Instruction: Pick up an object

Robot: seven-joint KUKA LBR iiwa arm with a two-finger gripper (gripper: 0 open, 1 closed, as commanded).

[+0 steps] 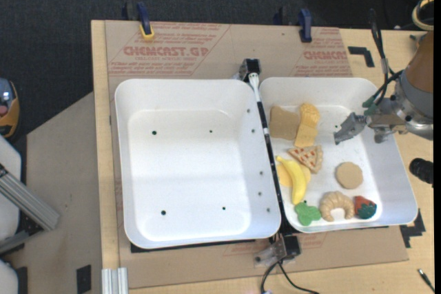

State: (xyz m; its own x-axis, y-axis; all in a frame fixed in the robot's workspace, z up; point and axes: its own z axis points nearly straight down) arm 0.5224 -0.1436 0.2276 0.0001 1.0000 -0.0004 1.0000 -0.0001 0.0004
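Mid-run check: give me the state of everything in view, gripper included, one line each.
Grey two-finger gripper: over the right white bin, nothing seen between its fingers.
Tan bread slice: lying flat, beside the yellow cheese wedge.
Pizza slice: flat, below the cheese.
Yellow banana: lying along the bin's left wall.
Round tan cookie: flat, apart.
Croissant: between green broccoli and red strawberry.
Left white bin: upright.
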